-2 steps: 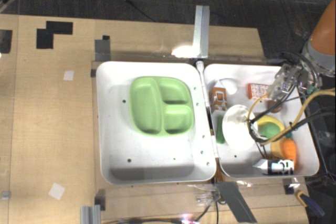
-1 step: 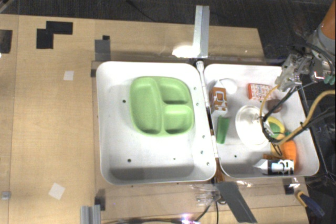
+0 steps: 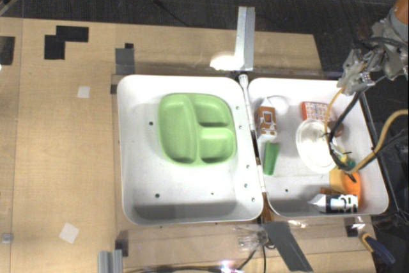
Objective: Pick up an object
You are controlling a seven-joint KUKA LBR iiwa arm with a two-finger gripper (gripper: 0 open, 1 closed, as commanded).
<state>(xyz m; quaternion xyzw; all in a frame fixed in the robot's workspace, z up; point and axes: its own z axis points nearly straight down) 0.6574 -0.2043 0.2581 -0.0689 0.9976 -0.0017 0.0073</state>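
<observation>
Okay, I've got the arm [image 3: 397, 22] coming in from the right, and the gripper [image 3: 359, 71] is hanging over the far right corner of the right bin [image 3: 287, 199], just about on the rim line. From this angle it's a tangle of metal and wiring. I can't tell whether it's released or clenched, and I see nothing in its grasp.

A black cable [image 3: 346, 109] and a yellow cable [image 3: 372, 147] trail down from it along the bin's right side.

All the pickable pieces sit in that right bin. Against the left wall there's a brown-and-white packet [image 3: 266, 123], and a green stick [image 3: 270, 158] lies just below it, nearer the front. Toward the far edge is a red-and-white packet [image 3: 314, 111], and a clear round dish [image 3: 313, 140] sits right beside it, in the middle of the bin. In the front right corner I see an orange object [image 3: 350, 186]. A black-and-white bottle [image 3: 339, 203] lies on its side next to it, up against the front wall.

The left bin [image 3: 137, 201] carries one thing, a green divided tray [image 3: 195, 128], lying flat toward its far right part, near the wall shared with the other bin.

A metal post [image 3: 245, 35] stands at the far edge of the bench [image 3: 57, 156], right where the two bins meet.
</observation>
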